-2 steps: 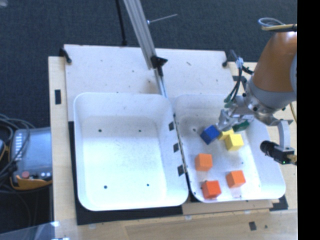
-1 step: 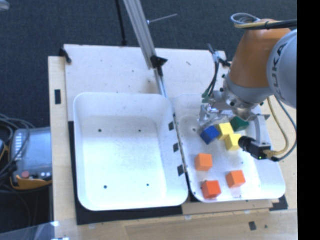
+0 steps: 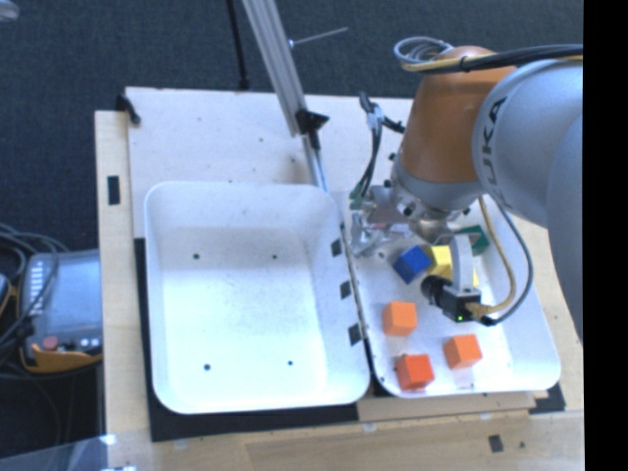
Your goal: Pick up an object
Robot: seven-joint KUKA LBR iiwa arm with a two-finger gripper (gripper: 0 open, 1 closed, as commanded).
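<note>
The right bin (image 3: 525,356) holds several small blocks. A blue block (image 3: 412,262) lies beside a yellow block (image 3: 446,259), and a green piece (image 3: 478,235) peeks out behind them. Three orange blocks sit nearer the front: one (image 3: 399,318) in the middle, one (image 3: 462,350) to the right, one (image 3: 414,370) at the front rim. My gripper (image 3: 391,232) hangs low over the bin's back left part, just above and left of the blue block. The grey and orange wrist (image 3: 446,135) hides most of it.
The left bin (image 3: 245,292) lies next to the right one, sharing a raised rim (image 3: 355,292). A slanted aluminium bar (image 3: 280,62) rises behind the bins. A black cable with a green light (image 3: 457,307) loops over the right bin.
</note>
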